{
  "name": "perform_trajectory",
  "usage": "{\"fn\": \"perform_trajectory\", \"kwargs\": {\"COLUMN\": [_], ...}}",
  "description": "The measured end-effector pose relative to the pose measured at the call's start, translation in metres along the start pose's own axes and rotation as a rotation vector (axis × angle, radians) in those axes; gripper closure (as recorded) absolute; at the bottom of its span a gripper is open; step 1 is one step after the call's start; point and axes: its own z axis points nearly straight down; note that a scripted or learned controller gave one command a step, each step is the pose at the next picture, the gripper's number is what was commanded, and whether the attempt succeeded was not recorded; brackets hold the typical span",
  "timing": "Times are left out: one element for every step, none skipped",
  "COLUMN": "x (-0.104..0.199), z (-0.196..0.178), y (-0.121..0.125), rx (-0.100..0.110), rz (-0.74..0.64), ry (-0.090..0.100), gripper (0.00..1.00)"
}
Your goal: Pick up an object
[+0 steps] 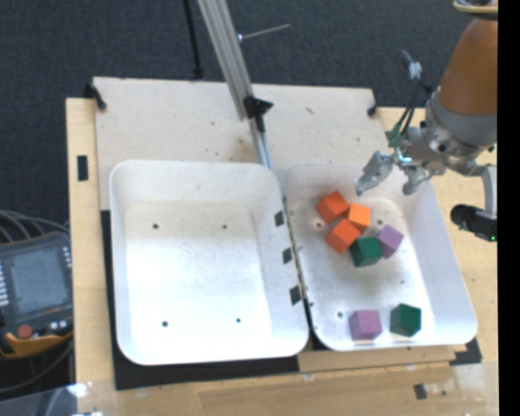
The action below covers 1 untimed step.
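Observation:
The right bin (442, 258) holds a cluster of small blocks: an orange block (333, 205), a lighter orange block (360, 214), another orange block (343, 235), a dark green block (366, 251) and a purple block (390, 240). Near the bin's front lie a purple block (364, 323) and a green block (406, 319). My gripper (392, 175) hangs over the bin's far right part, above and to the right of the cluster. Its two fingers are spread apart with nothing between them.
The left bin (130, 232) sits beside the right one, with a divider edge (293, 258) between them. A slanted metal pole (230, 50) rises from behind the bins. A teach pendant (26, 289) lies off the bench at the left.

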Motion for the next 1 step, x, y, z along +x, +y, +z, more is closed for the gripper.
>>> {"fn": "perform_trajectory", "kwargs": {"x": [0.0000], "z": [-0.0028], "y": [0.0007], "rx": [-0.005], "rz": [0.000], "ry": [0.000], "gripper": [0.00]}}
